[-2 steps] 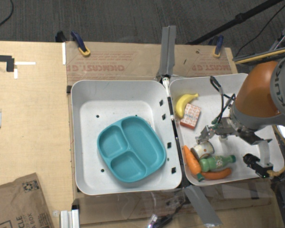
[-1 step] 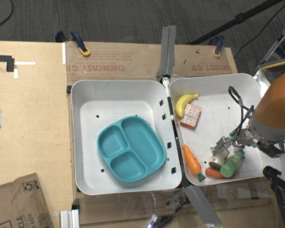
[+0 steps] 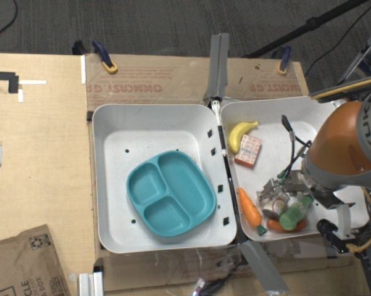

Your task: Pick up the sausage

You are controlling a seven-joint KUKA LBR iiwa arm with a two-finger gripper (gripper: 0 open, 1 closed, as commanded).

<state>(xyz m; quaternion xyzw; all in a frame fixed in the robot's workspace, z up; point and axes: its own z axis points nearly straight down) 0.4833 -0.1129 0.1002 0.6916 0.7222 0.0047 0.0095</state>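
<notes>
Low, hand (image 3: 283,197) over sausage (image 3: 286,226), beside carrot (image 3: 250,208); opening unclear.

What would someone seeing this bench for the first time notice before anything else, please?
Probably the teal divided plate, lying alone in the left bin. Next, the grey arm with its orange band reaching in from the right, its gripper low over a cluster at the right bin's near edge: a carrot, a green item and a reddish sausage. A banana and a small box sit farther back.
</notes>
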